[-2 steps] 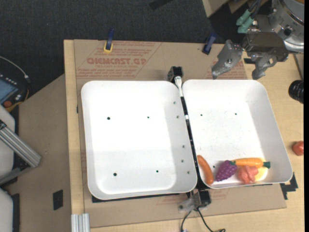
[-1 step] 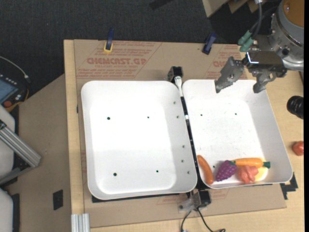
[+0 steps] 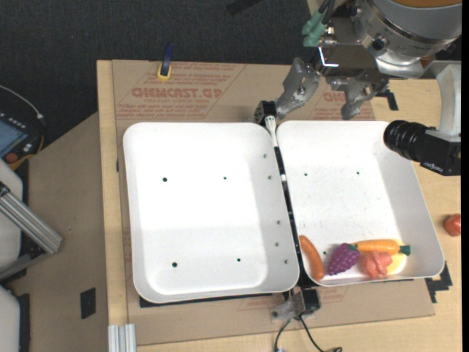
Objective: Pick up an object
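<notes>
We see the gripper (image 3: 322, 90) hanging above the far rim of the right bin (image 3: 352, 196), its fingers (image 3: 302, 86) spread wide with nothing between them, well apart from the toys. Those toys huddle in the near corner of that bin: an orange sausage (image 3: 311, 257) nearest the divider, purple grapes (image 3: 342, 258) touching it, then a carrot (image 3: 381, 246) lying over a pink piece (image 3: 375, 265) and something yellow (image 3: 396, 264) against the near wall. We judge the crowding the main risk: fingers coming down here could strike the wall or close on two toys at once, and the smooth, rounded shapes may squirt out. The left bin (image 3: 205, 204) lies beside it.
</notes>
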Robot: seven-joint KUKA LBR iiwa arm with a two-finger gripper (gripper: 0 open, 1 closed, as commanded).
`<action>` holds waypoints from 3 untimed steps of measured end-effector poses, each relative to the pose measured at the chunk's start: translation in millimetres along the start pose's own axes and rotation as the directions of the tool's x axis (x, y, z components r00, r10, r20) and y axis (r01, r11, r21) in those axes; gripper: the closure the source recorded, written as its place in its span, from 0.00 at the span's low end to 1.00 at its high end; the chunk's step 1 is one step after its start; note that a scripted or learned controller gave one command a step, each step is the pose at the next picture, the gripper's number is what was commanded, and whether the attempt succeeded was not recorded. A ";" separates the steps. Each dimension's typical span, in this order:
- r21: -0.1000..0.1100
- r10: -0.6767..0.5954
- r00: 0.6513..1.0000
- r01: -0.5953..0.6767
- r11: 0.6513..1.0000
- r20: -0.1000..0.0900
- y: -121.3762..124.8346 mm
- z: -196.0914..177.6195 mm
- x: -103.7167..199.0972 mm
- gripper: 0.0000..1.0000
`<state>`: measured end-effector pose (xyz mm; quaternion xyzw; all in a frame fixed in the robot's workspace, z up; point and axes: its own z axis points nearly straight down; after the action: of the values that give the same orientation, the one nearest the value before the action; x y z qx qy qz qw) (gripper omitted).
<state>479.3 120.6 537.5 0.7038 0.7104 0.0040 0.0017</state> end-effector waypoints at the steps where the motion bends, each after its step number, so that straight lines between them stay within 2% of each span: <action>1: 0.013 0.012 1.000 -0.012 1.000 0.005 -0.7 28.3 -21.3 0.00; 2: 0.013 0.012 1.000 -0.012 1.000 0.004 -1.1 65.0 -39.2 0.00; 3: -0.001 0.004 1.000 -0.004 1.000 0.000 16.2 -1.0 21.0 0.00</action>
<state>495.3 141.8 538.7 0.7053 0.7089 0.0043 0.0022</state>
